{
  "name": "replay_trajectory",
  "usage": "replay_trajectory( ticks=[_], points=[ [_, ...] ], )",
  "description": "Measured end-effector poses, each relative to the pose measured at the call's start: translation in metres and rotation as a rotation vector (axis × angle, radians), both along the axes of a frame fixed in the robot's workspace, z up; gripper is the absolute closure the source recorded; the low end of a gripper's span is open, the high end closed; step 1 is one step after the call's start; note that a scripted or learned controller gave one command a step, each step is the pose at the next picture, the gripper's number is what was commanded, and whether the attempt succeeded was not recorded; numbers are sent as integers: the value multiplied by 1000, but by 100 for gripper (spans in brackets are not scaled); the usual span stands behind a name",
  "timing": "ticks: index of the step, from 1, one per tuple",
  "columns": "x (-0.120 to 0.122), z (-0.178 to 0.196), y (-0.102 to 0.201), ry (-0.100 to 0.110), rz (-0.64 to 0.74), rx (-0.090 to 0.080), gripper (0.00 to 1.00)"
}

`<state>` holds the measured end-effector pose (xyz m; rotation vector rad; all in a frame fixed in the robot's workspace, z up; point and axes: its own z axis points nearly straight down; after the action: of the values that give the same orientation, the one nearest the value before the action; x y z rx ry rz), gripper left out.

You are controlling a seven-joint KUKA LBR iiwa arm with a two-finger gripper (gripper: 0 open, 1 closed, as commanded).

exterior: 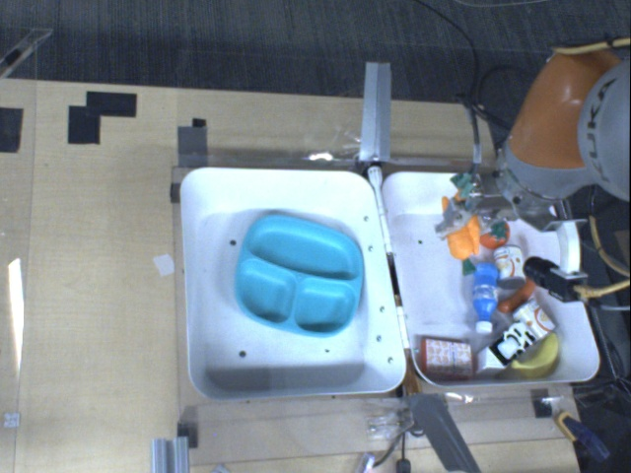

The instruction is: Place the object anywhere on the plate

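Observation:
A blue plate (298, 272) with three compartments lies in the left white bin (212, 363). In the right bin (419, 264), my gripper (480, 205) hangs low over the far part, directly above an orange toy (465, 237) with a bit of green beside it. The gripper's tip touches or nearly touches the orange toy, and the metal parts blur into the clutter there.
In the right bin, below the gripper, lie a small blue bottle (484, 293), a white jar (509, 261), a brown box (448, 355), a yellow banana (539, 356) and a black-and-white pack (516, 338). A metal post (376, 111) stands between the bins at the back.

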<state>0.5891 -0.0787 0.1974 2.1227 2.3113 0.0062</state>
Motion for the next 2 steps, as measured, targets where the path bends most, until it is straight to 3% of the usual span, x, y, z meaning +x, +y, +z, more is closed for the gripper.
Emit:
replay_trajectory(
  ticks=[1,2],
  points=[
    [2,-4,69,1,161,-1,100],
    [2,15,129,1,109,0,100]
  ],
)
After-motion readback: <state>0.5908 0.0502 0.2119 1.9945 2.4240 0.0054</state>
